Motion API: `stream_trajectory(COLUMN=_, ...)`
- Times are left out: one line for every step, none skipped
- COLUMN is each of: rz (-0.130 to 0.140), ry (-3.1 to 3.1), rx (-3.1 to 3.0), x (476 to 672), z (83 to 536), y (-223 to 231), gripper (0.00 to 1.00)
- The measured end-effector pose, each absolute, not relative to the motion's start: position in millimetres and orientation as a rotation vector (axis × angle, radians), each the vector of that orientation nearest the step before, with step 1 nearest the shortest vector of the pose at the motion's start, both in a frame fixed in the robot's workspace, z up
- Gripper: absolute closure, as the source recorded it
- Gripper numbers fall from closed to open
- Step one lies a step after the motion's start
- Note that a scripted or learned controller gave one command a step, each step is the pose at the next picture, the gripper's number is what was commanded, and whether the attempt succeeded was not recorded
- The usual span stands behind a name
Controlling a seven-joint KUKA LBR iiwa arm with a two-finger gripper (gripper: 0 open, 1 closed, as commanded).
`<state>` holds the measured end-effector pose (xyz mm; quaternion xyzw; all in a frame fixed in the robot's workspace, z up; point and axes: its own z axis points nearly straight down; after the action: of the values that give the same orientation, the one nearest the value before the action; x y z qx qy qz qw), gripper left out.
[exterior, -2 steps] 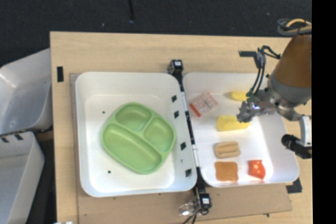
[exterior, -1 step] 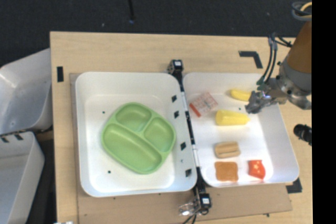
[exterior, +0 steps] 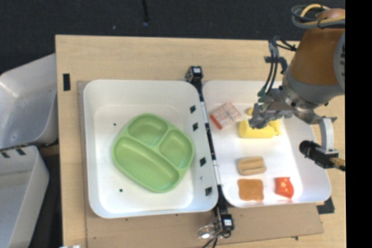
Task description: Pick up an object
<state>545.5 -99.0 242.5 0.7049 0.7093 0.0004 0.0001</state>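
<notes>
Quick count: two bins, six things in them

Two white bins are counted on the bench, a left bin point(exterior: 93, 194) and a right bin point(exterior: 308, 191). One green divided plate point(exterior: 153, 152) is seen in the left one. Five items are counted in the right one: one red-and-white packet point(exterior: 224, 115), one yellow block point(exterior: 258, 130), one tan bun-shaped piece point(exterior: 251, 166), one orange square point(exterior: 250, 189) and one small red piece point(exterior: 283, 186).

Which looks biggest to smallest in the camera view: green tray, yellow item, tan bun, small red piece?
1. green tray
2. yellow item, partly covered by the pincer
3. tan bun
4. small red piece
</notes>
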Motion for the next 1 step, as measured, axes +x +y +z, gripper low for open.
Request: stream_trajectory(rz=0.004, ry=2.228, rx=2.213, x=550.6, z=245.8, y=-55.0, gripper=1.00)
